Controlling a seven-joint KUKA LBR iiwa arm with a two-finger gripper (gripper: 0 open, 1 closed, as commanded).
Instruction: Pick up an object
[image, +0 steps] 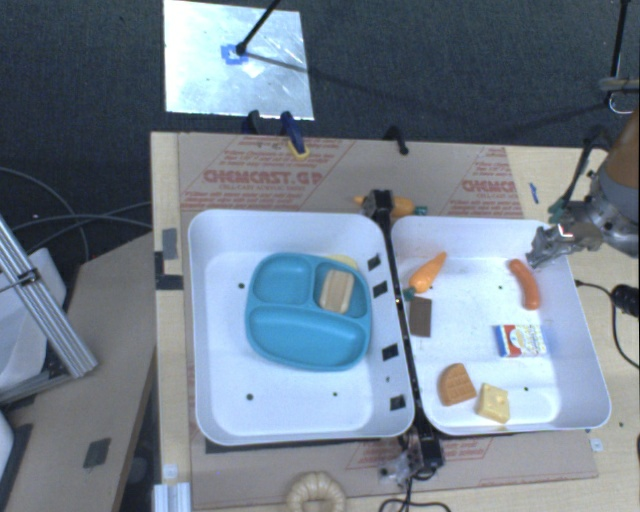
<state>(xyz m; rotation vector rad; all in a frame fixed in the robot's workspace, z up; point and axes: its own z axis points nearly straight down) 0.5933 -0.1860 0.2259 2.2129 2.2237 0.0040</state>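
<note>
The gripper (553, 240) hangs over the far right corner of the right bin (590, 345), at the end of the arm that comes in from the right edge of the desk (560, 165). Whether it is open or closed cannot be told from this view, and nothing can be seen held in it.

The nearest candidate for the pick is the sausage (524, 283), an orange-red piece lying on the bin floor just beside the gripper, a little toward the near side and toward the divider between the bins. Its long axis runs roughly from the far wall toward the near wall, slightly slanted, so a grasp would probably want to close across its short width, along the far wall's direction.

The other things in the right bin lie farther off: the small box (521, 340) nearer the right wall's middle, the cheese wedge (492, 402) and the bread slice (457, 384) by the near wall, the carrot (428, 271) and the brown block (420, 316) close to the divider. In the left bin (215, 330) a blue tray (290, 335) carries a toast piece (336, 291), well apart from the gripper.

Judging from this, the coming move is a short drop onto the sausage rather than a reach across the bin.
</note>
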